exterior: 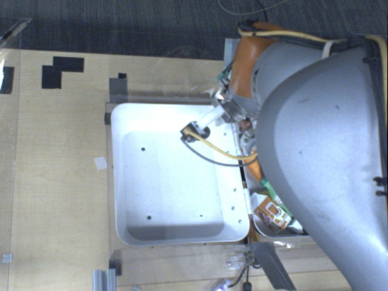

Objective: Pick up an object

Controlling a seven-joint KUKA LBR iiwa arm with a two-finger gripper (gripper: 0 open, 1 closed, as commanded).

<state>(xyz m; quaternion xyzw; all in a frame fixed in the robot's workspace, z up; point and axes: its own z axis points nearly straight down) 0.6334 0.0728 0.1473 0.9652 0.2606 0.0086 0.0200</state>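
- 1 arm (321, 138), grey, w/ orange band (245, 59) above the wrist; comes in from the right and covers most of the right bin (262, 228).
- Gripper (241, 128) sits under the wrist, over the seam btw the 2 bins, near their far end. Claw state: can't tell, too much of it hidden by the arm.
- 2 white bins side by side on the bench (54, 180). Left bin (170, 187) in full view, white floor w/ a few tiny dark dots.
- Right bin: just the near left corner shows, below the arm.
- 2 candidate objs seen there: 1 brown packet (273, 216) w/ white and orange print, lying in that near corner; 1 green item (271, 194) just behind it, partly under the arm, too little showing to say what it is.
- Nothing visibly in the claw; both objs lie in the bin, apart from the gripper.
- Bench, far left: 2 black patches, 1 L-shaped (60, 71), 1 cut by the left edge (6, 80).
- 1 thin cable (242, 2) loops on the dark carpet beyond the bench.
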